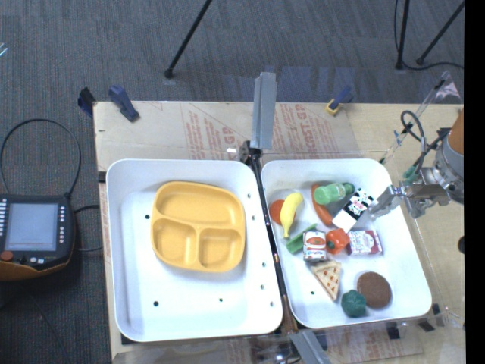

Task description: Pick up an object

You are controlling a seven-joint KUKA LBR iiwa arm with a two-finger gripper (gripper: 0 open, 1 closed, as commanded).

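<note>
Two white bins side by side on a bench: left bin point(129, 279) with a yellow tray point(199, 226), right bin point(409, 279) with a heap of toy food. In the right bin, from the centre divider outward: banana point(291, 209) upright beside a red piece point(277, 209), green bottle point(333, 193) near the far wall, carton point(353, 207) with black-and-white print just right of it, can point(314, 246), red pepper point(336, 241), pink packet point(364, 243), sandwich wedge point(329, 279), brown disc point(373, 289), dark green lump point(353, 302) toward the near wall. Gripper point(383, 205) low over the right bin's right part, tip just beside the carton and above the pink packet. Cannot tell how the jaws stand, nor whether anything sits between them.
</note>
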